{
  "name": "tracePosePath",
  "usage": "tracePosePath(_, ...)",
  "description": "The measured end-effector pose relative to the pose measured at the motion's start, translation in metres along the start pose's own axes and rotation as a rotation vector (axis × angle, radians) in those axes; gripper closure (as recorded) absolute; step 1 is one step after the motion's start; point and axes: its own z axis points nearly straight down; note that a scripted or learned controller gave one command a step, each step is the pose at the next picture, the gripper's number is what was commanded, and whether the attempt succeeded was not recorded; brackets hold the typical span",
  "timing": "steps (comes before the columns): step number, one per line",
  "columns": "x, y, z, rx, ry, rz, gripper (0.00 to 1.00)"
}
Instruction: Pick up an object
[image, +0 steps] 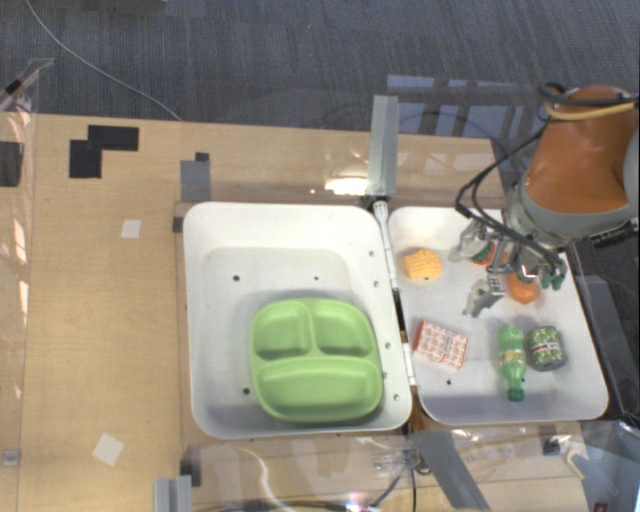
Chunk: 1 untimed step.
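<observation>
My gripper (518, 280) hangs over the back right part of the right bin (575, 400), under the orange band of the arm. Its fingers stand open, one at the left (487, 296) and one at the right (553, 279). A small orange object (524, 293) lies on the bin floor between them, and I see no grip on it. A yellow corn-like piece (422, 265) lies to the gripper's left. A red-and-white packet (441, 344), a green bottle (512, 358) and a green can (545, 347) lie nearer the front.
The left bin (215, 300) holds a green divided plate (315, 360). A grey divider rail (398, 300) runs between the two bins. Cables loop down from the arm (585, 160) above the right bin's back edge.
</observation>
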Motion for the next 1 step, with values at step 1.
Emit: tracePosePath(1, 0.0343, -0.0344, 0.1007, 0.001, -0.004, -0.168, 0.0)
